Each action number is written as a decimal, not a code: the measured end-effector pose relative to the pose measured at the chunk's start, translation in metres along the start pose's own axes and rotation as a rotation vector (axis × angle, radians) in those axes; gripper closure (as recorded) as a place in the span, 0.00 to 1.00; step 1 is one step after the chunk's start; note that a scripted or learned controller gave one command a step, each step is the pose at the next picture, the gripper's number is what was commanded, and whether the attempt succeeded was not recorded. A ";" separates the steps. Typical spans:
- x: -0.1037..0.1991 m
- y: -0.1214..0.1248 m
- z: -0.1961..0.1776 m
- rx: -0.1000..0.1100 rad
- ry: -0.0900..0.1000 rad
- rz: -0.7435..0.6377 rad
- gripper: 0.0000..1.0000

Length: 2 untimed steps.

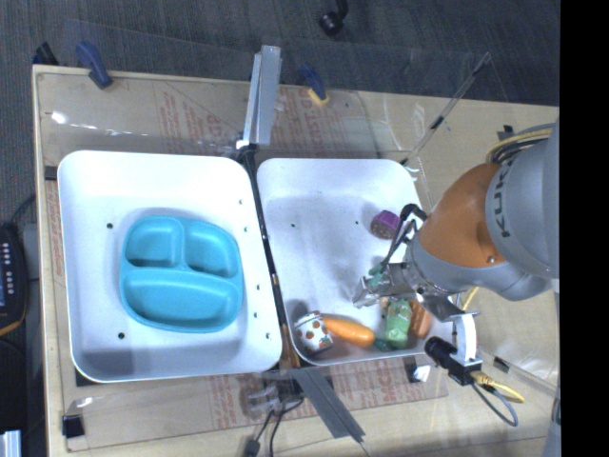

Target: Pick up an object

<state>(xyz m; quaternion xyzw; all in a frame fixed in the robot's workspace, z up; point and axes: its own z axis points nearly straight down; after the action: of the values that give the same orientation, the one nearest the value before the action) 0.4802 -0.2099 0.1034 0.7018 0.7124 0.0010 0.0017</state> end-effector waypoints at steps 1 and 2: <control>0.055 0.057 -0.054 0.004 0.003 0.005 1.00; 0.055 0.057 -0.053 0.004 0.003 0.006 0.00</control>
<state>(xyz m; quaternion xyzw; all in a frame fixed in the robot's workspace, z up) 0.5361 -0.1540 0.1570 0.7038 0.7104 0.0003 -0.0007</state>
